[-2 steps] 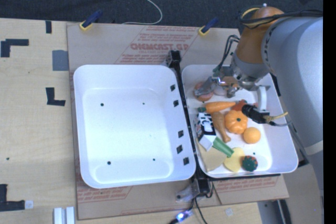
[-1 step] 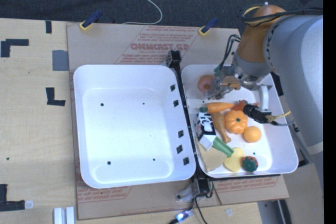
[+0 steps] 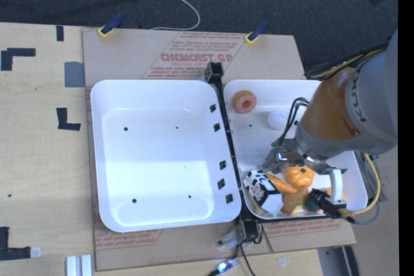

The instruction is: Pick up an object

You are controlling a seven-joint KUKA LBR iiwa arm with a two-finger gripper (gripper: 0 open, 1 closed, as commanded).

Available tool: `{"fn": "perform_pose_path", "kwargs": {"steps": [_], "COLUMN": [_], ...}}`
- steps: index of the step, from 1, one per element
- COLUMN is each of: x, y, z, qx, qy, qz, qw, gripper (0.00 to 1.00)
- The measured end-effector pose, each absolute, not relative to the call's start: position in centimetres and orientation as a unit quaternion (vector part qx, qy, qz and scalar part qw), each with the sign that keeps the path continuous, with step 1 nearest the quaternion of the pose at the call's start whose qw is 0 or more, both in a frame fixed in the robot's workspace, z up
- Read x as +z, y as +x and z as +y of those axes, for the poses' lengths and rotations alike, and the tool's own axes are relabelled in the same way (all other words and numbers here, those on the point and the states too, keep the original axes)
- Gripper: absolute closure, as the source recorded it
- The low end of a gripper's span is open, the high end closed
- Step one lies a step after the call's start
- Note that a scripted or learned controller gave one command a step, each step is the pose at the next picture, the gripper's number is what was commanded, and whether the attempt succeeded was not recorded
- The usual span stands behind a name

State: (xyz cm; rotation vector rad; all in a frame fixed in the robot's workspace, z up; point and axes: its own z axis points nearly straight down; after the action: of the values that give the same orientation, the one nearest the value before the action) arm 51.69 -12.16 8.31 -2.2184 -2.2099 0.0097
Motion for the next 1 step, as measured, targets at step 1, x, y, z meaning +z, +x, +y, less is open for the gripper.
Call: {"fn": "perform_pose_path", "kwargs": {"steps": [1], "x": [19.07], "y": [55.87], "z": [-3.34], "qx": [-0.0044], "qy": [-0.703], "qz": [-0.711], "qw": [-0.003], "gripper": [1.0]}}
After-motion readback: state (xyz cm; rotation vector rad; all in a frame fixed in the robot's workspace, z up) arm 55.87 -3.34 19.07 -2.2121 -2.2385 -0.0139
